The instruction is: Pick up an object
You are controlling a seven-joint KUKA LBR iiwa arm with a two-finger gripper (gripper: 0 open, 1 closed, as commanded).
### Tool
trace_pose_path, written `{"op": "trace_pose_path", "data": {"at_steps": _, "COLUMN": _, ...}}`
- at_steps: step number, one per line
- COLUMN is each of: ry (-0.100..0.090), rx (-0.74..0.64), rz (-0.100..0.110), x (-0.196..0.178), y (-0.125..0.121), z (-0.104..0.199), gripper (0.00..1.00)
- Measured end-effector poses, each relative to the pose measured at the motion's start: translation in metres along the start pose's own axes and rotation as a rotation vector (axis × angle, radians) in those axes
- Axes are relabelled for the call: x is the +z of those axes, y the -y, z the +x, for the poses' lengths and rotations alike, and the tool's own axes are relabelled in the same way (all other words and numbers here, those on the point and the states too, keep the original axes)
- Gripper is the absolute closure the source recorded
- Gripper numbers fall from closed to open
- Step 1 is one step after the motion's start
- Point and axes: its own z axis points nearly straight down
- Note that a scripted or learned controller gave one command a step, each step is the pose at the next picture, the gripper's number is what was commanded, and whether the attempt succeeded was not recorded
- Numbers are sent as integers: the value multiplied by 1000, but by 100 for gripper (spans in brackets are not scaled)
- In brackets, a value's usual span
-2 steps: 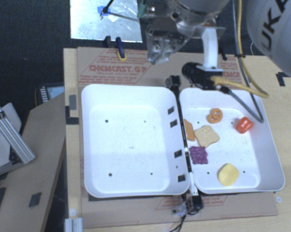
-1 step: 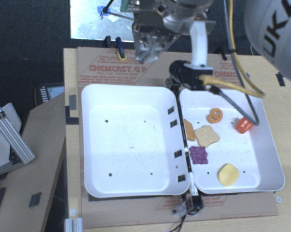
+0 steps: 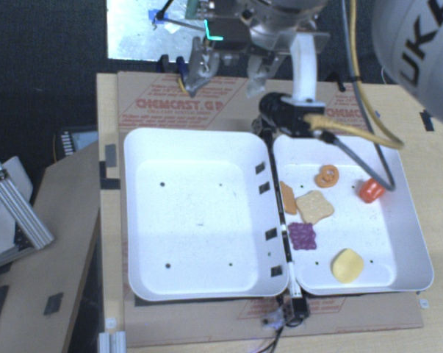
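Several small toy foods lie in the right bin (image 3: 405,219): an orange ring (image 3: 328,175), a red piece (image 3: 371,190), a tan toast slice (image 3: 314,207), an orange wedge (image 3: 286,197) against the left wall, a purple cluster (image 3: 303,235) and a yellow lump (image 3: 347,265). My gripper (image 3: 228,73) hangs high above the far edge of the bins, over the cardboard sheet behind them. It is open, its fingers spread wide with nothing between them. It is well clear of every object.
The left bin (image 3: 144,145) sits beside the right one, joined by a black hinge strip (image 3: 276,204). A yellow cable (image 3: 357,131) and a grey cable (image 3: 361,160) trail from the arm over the right bin's far part.
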Motion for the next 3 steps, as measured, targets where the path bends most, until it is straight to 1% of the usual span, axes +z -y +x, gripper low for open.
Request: {"op": "trace_pose_path", "data": {"at_steps": 3, "ry": 0, "rx": 0, "rz": 0, "x": 0, "y": 0, "z": 0, "gripper": 0}}
